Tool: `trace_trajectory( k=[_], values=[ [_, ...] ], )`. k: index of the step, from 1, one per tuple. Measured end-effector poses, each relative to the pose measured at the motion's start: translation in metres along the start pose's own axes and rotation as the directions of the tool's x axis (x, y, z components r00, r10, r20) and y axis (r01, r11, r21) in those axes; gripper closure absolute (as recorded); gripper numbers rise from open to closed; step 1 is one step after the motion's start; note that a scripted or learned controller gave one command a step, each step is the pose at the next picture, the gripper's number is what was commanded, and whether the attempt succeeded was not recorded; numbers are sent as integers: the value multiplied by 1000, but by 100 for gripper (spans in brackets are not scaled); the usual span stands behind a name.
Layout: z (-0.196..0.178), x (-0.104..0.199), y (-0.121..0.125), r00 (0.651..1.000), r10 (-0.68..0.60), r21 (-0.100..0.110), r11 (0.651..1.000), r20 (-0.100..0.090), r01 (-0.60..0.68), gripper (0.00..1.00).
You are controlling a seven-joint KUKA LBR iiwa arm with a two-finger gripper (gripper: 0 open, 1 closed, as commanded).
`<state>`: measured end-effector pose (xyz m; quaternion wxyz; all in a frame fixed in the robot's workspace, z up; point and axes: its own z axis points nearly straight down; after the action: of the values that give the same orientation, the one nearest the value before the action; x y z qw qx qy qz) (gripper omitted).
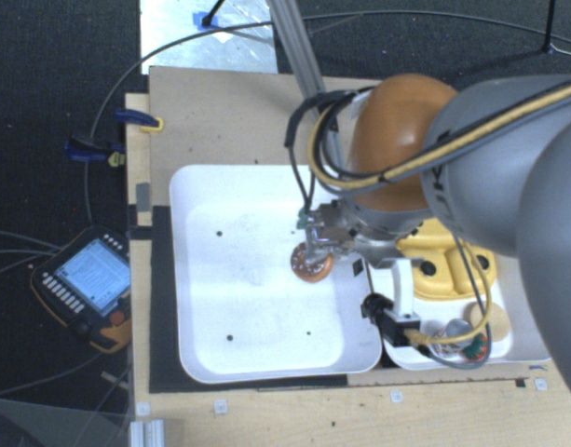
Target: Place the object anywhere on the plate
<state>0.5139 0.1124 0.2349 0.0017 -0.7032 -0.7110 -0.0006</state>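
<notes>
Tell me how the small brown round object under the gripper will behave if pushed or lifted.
The small brown round object looks flat and disc-like, so it would probably slide on the left bin's smooth white floor rather than roll. It seems tiny beside the gripper, so likely light. Its stiffness cannot be judged.

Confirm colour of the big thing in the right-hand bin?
Yellow. The yellow object sits in the right bin, partly under the arm, in the camera view.

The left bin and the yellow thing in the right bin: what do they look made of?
Left bin: probably moulded plastic, white and matte, judging by its rounded corners, even rim and soft glare. Yellow thing: likely glossy hard plastic, given its saturated uniform colour, smooth curves and bright highlights; the arm covers much of it, so this stays a guess.
</notes>
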Motion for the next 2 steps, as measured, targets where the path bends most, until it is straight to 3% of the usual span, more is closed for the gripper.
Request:
trace_trajectory(
  k=[1, 2],
  values=[
    [2, 58, -8, 1000, 0, -2, 1000, 1, 0, 100],
    [21, 58, -18, 1000, 9, 1, 1000, 3, -9, 100]
  ],
)
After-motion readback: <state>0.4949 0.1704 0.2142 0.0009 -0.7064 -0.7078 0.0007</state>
